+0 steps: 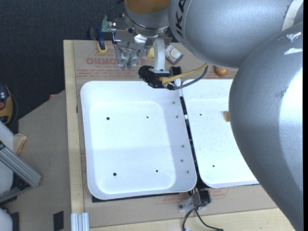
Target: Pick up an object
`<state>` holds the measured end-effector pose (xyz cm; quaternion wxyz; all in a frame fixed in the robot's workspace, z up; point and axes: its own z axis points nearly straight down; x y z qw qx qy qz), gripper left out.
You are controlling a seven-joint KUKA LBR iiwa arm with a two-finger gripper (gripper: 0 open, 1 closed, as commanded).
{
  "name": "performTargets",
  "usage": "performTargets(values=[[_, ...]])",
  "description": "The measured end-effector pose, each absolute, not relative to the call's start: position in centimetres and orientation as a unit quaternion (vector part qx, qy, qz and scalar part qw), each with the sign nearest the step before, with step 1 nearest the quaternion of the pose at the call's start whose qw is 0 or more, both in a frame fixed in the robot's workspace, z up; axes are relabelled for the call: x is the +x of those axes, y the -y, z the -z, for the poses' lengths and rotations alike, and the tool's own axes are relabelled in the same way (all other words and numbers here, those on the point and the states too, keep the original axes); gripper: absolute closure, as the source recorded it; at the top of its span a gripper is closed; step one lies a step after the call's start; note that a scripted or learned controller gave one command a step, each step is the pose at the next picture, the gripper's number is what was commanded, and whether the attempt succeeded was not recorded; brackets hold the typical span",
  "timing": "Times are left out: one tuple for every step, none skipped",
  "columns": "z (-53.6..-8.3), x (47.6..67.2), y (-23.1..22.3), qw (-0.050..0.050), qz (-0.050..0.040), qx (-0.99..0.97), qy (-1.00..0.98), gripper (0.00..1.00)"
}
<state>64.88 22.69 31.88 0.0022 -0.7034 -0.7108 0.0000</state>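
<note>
Arm point(250, 42) bulk covers much of the right bin point(211, 143), beside the left bin point(96, 129). Our gripper point(127, 59) hangs beyond their far rims; we cannot tell whether it is spread or pressed together. We should aim squarely over the small tan object point(226, 115) in the right bin, clearing the divider between the bins.

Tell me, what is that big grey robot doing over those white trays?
The grey arm is reaching in from the right, and its gripper hangs above the far edge of the bench, past the left bin. Nothing can be seen between its fingers, so it has not picked anything up. A small orange-brown piece lies in the right bin, partly hidden by the arm.
</note>
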Motion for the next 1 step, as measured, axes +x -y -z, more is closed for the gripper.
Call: performTargets(values=[[-37.97, 62.77, -15.0, -0.002, 0.002, -0.709, 0.705, 1.0]])
